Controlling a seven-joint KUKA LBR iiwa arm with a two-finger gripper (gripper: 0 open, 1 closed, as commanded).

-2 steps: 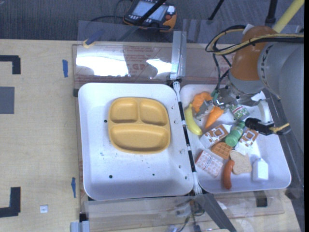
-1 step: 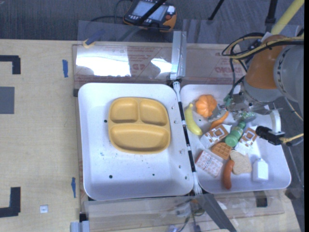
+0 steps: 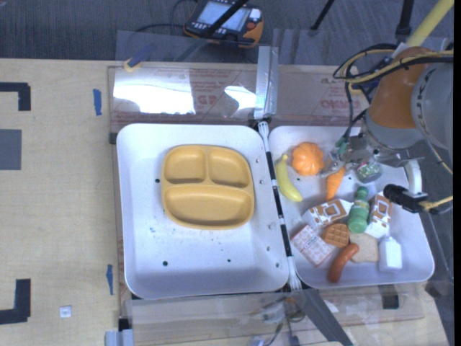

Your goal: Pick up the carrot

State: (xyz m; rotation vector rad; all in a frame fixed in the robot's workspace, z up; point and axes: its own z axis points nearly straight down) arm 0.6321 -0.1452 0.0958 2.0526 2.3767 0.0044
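Orange and tapered, the carrot point(image 3: 334, 183) lies in the right bin point(image 3: 421, 247), just right of a round orange fruit point(image 3: 307, 158) and near a curved yellow banana point(image 3: 288, 182). The claw point(image 3: 351, 157) hangs just above and right of the carrot's upper end; whether it is apart or together cannot be told. The arm point(image 3: 414, 103), grey metal with an orange band, enters from the right. Other smooth plastic toy foods share this bin: a green bottle point(image 3: 359, 213), a waffle point(image 3: 335, 234), a reddish sausage point(image 3: 343, 261), printed cartons point(image 3: 328, 210). The left bin point(image 3: 140, 251), shallow, white and round-cornered, holds a mustard-yellow compartment tray point(image 3: 209, 185). Both bins rest on a pale wooden table point(image 3: 54, 215) marked with black and blue tape; grey carpet point(image 3: 86, 9) lies beyond.
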